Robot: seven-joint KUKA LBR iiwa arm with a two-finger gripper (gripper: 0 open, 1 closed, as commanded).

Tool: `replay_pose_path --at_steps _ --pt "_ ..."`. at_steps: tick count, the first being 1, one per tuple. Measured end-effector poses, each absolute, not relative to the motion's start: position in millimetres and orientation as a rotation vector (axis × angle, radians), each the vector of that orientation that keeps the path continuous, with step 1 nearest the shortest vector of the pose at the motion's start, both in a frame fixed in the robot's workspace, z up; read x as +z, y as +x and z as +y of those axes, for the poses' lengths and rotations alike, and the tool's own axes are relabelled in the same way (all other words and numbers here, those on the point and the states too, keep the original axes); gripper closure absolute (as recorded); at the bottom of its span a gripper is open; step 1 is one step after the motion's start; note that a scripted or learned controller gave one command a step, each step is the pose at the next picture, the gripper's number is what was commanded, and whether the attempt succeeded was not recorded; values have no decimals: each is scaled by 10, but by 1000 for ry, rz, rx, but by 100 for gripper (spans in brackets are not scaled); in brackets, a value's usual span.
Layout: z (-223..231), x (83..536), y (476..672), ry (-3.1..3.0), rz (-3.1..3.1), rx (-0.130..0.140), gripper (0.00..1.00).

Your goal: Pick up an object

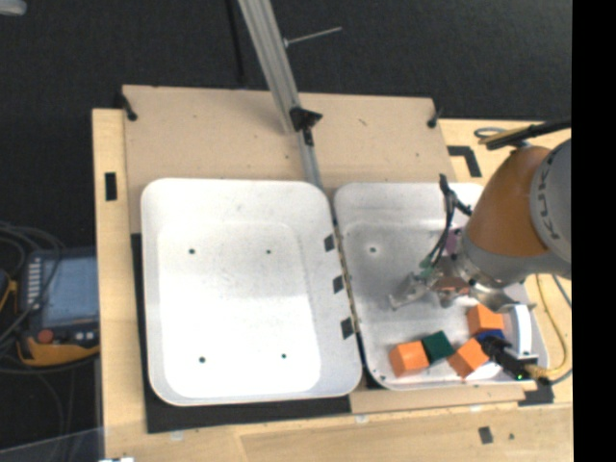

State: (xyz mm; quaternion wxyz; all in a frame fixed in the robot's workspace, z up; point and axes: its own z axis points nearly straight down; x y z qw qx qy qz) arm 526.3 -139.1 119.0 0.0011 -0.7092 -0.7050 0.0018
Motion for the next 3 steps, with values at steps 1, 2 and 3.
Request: replay_pose_path --at_steps 1,2,3 --pt "-1388 1320 5287 -2236 -2211 -7 100" --pt "-1422 1947 5361 -2223 -2231 -7 100" --pt "-1414 2384 5362 -2220 -2231 -6 100"
